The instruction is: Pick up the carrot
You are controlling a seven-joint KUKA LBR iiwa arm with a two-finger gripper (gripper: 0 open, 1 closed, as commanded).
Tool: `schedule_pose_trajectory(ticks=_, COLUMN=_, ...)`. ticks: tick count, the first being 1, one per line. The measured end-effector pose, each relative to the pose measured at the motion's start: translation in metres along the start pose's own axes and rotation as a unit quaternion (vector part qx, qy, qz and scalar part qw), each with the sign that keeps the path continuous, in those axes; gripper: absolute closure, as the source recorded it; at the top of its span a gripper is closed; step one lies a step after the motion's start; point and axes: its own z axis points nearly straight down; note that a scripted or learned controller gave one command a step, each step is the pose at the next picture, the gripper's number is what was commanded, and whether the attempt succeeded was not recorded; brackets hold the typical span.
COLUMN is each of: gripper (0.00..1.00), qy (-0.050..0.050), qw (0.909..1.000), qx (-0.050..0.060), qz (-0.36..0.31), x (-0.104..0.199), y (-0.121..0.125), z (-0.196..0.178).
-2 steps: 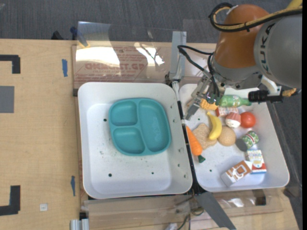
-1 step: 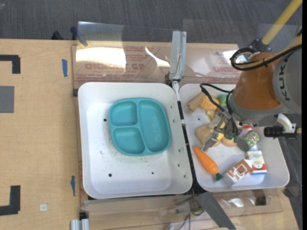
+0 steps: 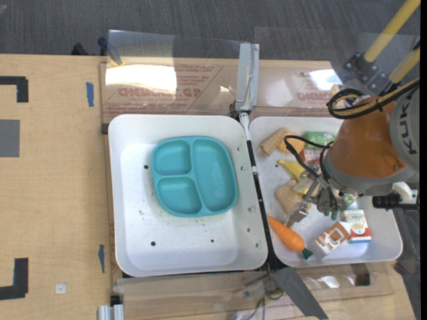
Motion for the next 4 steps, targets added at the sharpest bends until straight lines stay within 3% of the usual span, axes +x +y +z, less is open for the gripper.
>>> schedule_pose_trajectory(ticks=1, gripper=0.0, qy=-0.009, qw=0.9935, qx=-0.002, qz=0.113, x=0.0222, y=-0.0169, z=-0.0022)
schedule_pose_trajectory(ticks=4, gripper=0.0, qy=-0.007, qw=0.9919, qx=0.001, qz=0.127, x=0.023, y=-0.0209, z=-0.0018)
